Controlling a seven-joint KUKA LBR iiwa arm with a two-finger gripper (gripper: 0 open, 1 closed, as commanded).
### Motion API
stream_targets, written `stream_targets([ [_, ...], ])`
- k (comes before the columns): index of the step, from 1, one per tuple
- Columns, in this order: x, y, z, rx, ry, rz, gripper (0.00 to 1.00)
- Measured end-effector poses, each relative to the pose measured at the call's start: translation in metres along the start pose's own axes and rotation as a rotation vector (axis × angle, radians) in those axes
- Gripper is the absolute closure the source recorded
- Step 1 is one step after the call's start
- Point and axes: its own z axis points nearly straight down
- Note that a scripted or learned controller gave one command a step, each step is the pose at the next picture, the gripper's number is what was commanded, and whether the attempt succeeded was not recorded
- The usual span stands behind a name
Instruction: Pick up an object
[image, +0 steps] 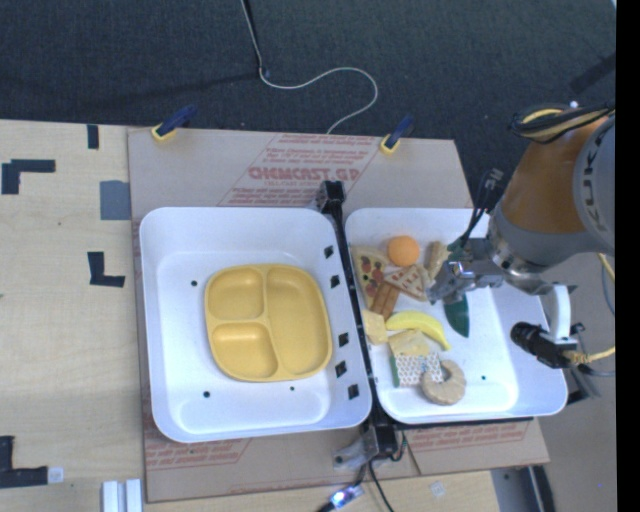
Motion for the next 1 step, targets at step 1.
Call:
stream_targets([
  [1,0.0005,0.0006,-0.0230,0.002,0.000,0.000,1.00],
])
